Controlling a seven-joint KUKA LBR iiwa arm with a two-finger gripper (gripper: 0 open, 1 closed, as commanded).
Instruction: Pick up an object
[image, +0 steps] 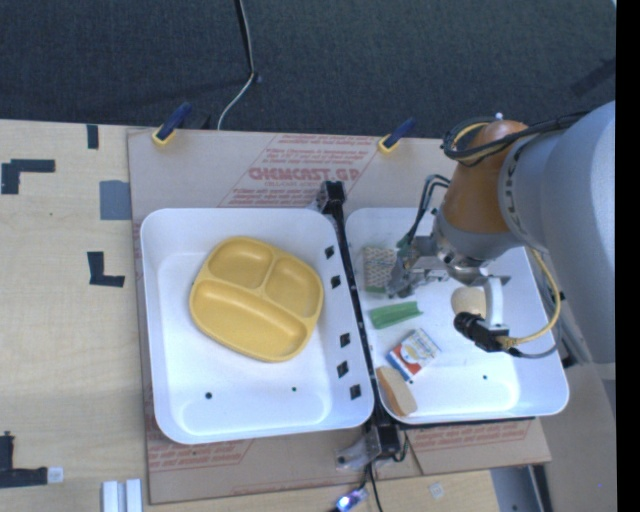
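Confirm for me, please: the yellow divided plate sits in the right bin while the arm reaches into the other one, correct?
Not quite. The camera view shows the yellow plate in the left bin; the arm reaches into the right bin, the other one.

Two shallow white bins are seen side by side, a left bin (170, 400) and a right bin (520, 395). In the left bin, one yellow divided plate (257, 297) is counted. In the right bin, five small things are counted: one speckled sponge-like piece (377, 265), one green strip (394, 314), one red, white and blue packet (412, 355), one tan bread-like piece (396, 390), and one pale round object (468, 300). Beyond the bins, two blue and yellow clamps are counted, one (171, 123) behind the left bin and one (397, 134) behind the right.
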